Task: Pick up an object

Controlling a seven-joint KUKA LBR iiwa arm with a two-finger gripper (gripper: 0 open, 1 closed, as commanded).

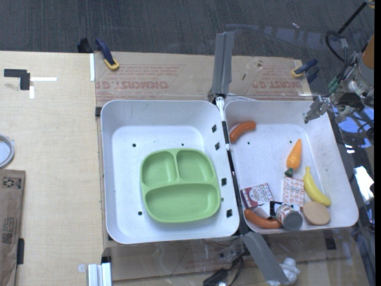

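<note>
Nearest: tin can [291, 217], sausage [262, 220], banana [315, 186] in right bin [333, 154]. Green plate [180, 185], left bin [113, 177]. My gripper [317, 108] at far rim; finger state: cannot tell.

Arm [363, 70] cut by right edge

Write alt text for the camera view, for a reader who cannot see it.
Two white bins sit side by side: the left bin holds a green divided plate, the right bin a banana, carrot, two sausages, a can and small packets. The gripper hangs over the right bin's far right corner, holding nothing visible.
</note>
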